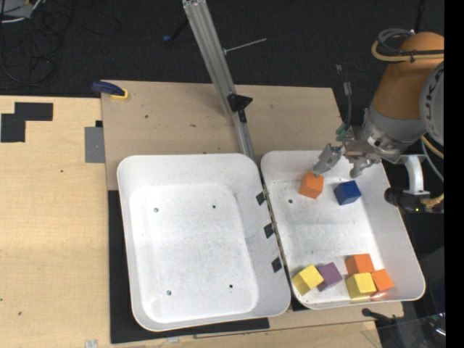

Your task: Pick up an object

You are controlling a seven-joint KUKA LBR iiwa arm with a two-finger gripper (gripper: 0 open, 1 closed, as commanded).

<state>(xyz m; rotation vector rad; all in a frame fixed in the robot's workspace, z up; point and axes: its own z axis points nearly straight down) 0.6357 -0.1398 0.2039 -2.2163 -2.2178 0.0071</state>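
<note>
From my seat I see a light wooden bench [181, 118] against a dark floor strewn with cables, with a slanted aluminium rail [214, 56] rising from behind the two bins. A small blue-and-yellow clamp [110, 88] sits at the bench's far left corner. I can read no brand, label or lettering anywhere; the print on the arm's wrist is too blurred to make out.

The left bin [192, 241] is on my left, the right bin [366, 227] beside it, joined by black clips along the shared edge.

My gripper [341, 162] hangs over the far end of the right bin, its two fingers spread apart with nothing between them. The left finger tip is just above the orange cube [312, 185]; the right finger is near the blue cube [348, 192]. These two cubes lie close together but apart.

At the near end of the same bin I count a cluster: a yellow cube [308, 277], a purple cube [330, 273], an orange block [359, 264], another yellow block [360, 285] and an orange piece [382, 280], all bunched and mostly touching.
</note>
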